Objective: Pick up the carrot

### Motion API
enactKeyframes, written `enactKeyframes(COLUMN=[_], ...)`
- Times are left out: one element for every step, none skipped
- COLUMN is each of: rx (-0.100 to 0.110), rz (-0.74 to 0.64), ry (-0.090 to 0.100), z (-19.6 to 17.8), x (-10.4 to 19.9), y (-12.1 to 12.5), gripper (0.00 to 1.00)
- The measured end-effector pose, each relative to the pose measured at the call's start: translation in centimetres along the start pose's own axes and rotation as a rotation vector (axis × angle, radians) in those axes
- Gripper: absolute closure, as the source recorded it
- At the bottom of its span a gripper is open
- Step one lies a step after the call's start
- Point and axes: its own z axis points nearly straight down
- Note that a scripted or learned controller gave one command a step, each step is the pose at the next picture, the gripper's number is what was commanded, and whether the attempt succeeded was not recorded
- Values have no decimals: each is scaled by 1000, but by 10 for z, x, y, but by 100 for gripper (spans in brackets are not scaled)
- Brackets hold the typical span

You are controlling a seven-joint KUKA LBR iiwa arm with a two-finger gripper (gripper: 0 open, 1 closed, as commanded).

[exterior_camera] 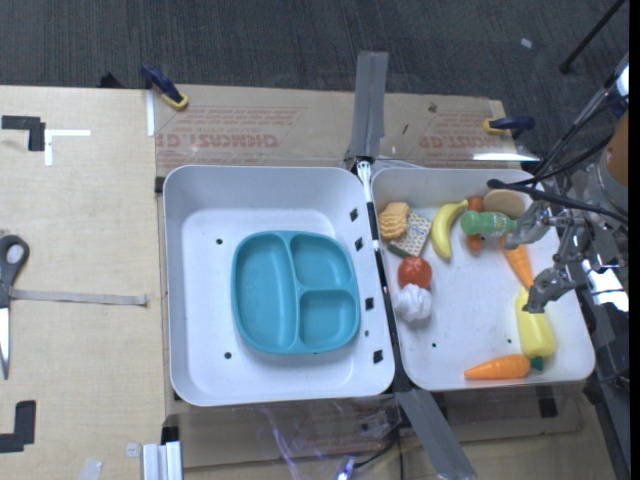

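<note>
gripper sat at right edge of frame, over right bin, fingers spread apart w/ nothing between them. two carrot-like items: one carrot mid-right, just beside the fingers, partly hidden; a second orange carrot lay lower right near bin's front wall, next to yellow piece. neither was lifted. judged: approach stage only, grasp + lift left to do. left bin w/ teal plate untouched.

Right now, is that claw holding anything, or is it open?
Claw: cannot be told whether open or closed; it hangs over the right bin, between a carrot and a yellow toy.
</note>
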Motion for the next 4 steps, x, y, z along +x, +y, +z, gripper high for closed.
enactKeyframes(rx=[0,1,3,0], rz=[18,205,199,231], ry=[1,-1,-7,-2], z=[136,184,173,125], x=[-52,-72,-74,-103], y=[-26,-84,-82,-36], gripper=[0,0,100,100])
